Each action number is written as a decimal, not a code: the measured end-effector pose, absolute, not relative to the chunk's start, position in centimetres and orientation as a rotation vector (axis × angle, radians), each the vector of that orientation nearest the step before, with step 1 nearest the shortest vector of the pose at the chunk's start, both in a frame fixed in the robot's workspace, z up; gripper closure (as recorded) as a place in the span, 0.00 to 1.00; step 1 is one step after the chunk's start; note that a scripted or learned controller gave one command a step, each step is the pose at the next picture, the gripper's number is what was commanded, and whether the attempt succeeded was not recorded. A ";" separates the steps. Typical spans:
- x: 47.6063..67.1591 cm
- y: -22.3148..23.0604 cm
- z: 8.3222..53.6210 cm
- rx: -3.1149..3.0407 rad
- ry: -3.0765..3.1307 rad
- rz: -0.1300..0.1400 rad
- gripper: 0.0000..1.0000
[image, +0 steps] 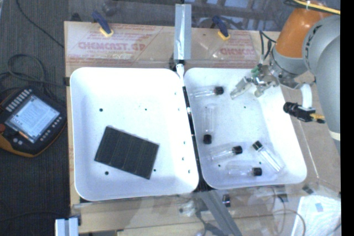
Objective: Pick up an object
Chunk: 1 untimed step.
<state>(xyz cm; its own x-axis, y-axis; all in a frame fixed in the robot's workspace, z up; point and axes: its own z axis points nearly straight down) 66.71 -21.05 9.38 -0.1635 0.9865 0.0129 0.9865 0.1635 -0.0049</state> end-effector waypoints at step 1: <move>67.2 -14.0 9.0 -2.226 -2.228 -0.007 0.00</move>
